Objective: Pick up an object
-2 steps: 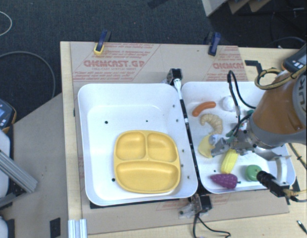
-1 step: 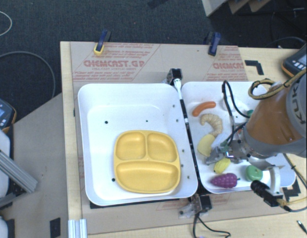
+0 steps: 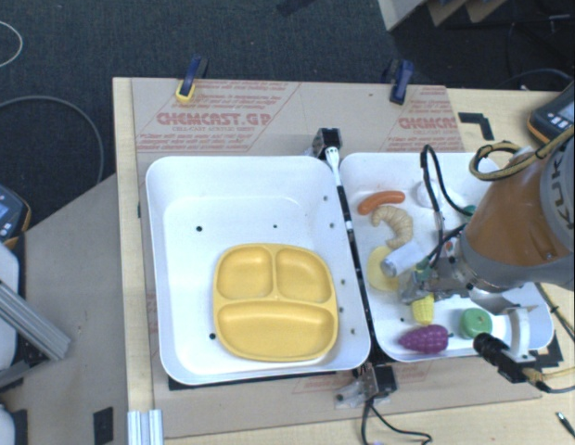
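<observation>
Gripper [image 3: 410, 284] sits low in the right bin [image 3: 538, 336], grip state impossible to tell; yellow corn piece [image 3: 423, 310] lies just below it, purple grapes [image 3: 424, 339] beyond

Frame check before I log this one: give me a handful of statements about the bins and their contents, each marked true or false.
1. The yellow divided tray lies in the left bin. True.
2. The sausage is in the left bin. False: it lies in the right bin.
3. The purple grapes lie near the right bin's front edge. True.
4. The tray holds the corn. False: the corn lies in the right bin, near the gripper.
</observation>
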Tool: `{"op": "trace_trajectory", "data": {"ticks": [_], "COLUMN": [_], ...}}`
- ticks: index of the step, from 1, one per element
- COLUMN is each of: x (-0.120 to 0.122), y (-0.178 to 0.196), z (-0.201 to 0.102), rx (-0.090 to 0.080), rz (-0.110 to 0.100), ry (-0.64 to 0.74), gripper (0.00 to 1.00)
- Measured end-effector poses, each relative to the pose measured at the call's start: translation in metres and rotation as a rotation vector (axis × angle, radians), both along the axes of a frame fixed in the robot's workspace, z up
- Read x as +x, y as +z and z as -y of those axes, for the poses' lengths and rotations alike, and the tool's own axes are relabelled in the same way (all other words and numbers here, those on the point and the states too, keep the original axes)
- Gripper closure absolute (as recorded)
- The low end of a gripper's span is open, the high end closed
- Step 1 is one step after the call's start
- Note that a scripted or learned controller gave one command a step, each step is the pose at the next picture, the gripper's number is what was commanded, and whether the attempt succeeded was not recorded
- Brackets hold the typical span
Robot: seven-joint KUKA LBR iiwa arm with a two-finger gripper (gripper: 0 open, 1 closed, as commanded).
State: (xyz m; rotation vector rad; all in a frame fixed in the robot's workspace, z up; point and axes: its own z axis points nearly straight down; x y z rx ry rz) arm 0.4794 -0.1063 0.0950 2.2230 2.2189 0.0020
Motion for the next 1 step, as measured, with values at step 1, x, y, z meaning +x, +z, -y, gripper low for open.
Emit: {"op": "trace_trajectory", "data": {"ticks": [1], "x": [0.0869], "y": [0.0961], "z": [-0.0702], "rx": [-0.001], "rz": [0.015], "ry": [0.012], "gripper": [1.0]}}
